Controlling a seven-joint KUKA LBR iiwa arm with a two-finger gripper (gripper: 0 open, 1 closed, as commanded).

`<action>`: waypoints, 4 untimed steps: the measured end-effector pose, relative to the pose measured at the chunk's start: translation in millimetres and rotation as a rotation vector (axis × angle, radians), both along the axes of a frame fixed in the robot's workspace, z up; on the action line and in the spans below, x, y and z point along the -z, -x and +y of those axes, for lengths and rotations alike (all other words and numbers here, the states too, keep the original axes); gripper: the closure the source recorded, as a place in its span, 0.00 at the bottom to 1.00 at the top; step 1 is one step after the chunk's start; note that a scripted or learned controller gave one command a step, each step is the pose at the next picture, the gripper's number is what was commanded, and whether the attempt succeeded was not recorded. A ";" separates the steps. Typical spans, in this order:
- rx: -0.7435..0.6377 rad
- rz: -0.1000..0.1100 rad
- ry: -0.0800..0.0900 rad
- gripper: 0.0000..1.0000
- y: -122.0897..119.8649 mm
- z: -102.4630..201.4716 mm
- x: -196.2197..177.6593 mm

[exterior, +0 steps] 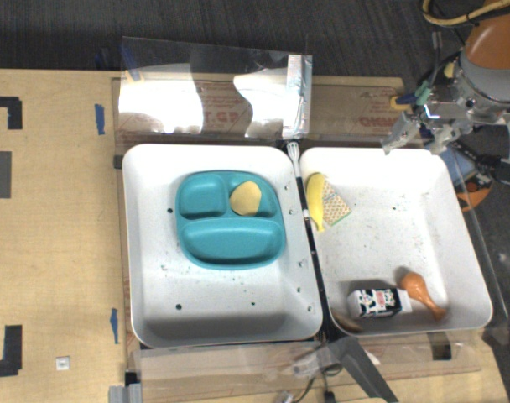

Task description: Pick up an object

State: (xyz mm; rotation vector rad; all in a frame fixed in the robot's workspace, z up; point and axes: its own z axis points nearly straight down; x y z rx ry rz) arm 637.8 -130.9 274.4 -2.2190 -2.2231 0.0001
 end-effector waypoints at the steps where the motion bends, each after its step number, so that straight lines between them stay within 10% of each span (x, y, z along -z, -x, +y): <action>1: -0.007 0.011 -0.001 0.00 21.2 -46.9 131.6; 2: 0.162 0.001 -0.002 0.00 49.1 7.4 100.2; 3: 0.123 -0.015 0.002 0.00 29.0 14.8 173.1; 4: 0.090 -0.010 0.003 0.00 114.2 -14.2 60.0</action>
